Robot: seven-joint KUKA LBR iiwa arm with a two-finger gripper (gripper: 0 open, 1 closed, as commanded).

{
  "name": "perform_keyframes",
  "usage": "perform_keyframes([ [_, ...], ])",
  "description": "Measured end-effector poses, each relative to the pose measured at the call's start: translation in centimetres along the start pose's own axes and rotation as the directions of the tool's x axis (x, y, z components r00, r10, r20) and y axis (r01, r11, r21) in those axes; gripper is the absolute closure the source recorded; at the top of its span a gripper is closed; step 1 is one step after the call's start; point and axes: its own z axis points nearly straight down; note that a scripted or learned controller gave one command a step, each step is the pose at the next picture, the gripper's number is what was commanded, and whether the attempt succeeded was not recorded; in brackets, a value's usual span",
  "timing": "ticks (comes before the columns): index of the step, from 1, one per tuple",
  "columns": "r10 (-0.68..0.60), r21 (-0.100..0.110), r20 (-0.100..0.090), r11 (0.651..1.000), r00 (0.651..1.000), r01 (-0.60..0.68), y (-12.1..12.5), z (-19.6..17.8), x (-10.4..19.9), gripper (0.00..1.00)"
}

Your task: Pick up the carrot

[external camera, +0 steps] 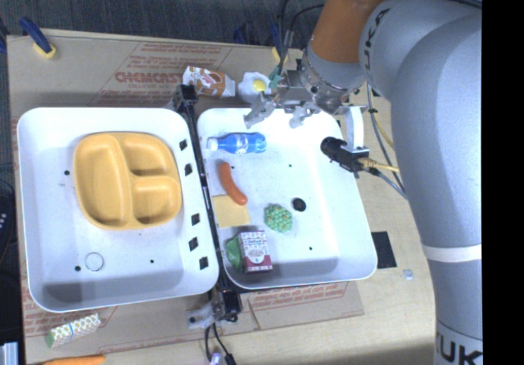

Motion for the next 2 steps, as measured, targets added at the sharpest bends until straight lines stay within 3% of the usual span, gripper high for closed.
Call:
perform_keyframes([
  [1, 0.333, -0.007, -0.002, 0.943, 0.943, -0.333, -4.09, 11.96, 1.41, 0.00],
  [2, 0.329, -0.001, 0.000, 0.944, 0.944, -0.329, -4.17, 11.13, 1.43, 1.00],
])
